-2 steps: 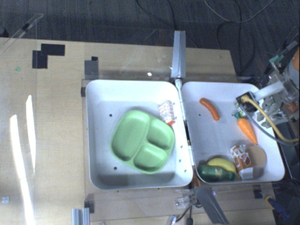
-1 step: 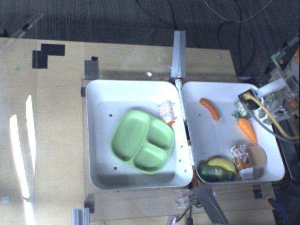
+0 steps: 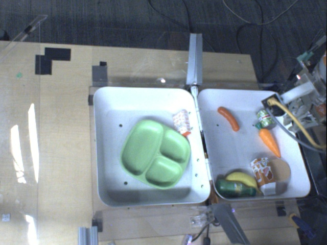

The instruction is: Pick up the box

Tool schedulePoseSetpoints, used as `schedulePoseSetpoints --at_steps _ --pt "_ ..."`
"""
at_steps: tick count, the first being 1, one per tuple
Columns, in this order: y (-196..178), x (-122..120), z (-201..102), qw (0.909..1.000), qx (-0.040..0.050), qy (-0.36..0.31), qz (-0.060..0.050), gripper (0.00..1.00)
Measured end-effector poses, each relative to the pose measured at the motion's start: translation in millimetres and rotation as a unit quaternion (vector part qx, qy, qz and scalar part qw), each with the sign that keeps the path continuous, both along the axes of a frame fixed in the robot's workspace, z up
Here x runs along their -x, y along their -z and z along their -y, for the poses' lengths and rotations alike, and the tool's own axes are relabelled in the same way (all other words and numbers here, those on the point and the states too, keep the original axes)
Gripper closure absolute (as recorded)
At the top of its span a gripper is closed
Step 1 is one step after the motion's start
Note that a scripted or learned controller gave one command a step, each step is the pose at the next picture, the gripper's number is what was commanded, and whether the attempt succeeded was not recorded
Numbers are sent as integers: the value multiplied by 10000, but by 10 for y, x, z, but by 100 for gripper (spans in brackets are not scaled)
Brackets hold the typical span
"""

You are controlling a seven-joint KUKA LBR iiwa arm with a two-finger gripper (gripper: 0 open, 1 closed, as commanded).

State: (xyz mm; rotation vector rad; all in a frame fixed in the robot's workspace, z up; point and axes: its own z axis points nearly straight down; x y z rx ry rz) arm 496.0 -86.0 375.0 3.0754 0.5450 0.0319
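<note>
The box is a small white carton with orange and red print. It lies near the front right corner of the right bin, leaning against a brown round piece. My gripper hangs over the far right corner of that bin, well behind the box and apart from it. Nothing shows between its fingers.
In the right bin also lie a red sausage, a small green can, a carrot, a banana and a dark green bottle. The left bin holds a green divided plate and a small white and red packet.
</note>
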Motion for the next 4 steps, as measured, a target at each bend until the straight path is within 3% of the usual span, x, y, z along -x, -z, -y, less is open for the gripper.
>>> schedulePoseSetpoints --at_steps 4 --pt "-443 -87 -24 9996 73 -225 144 100"
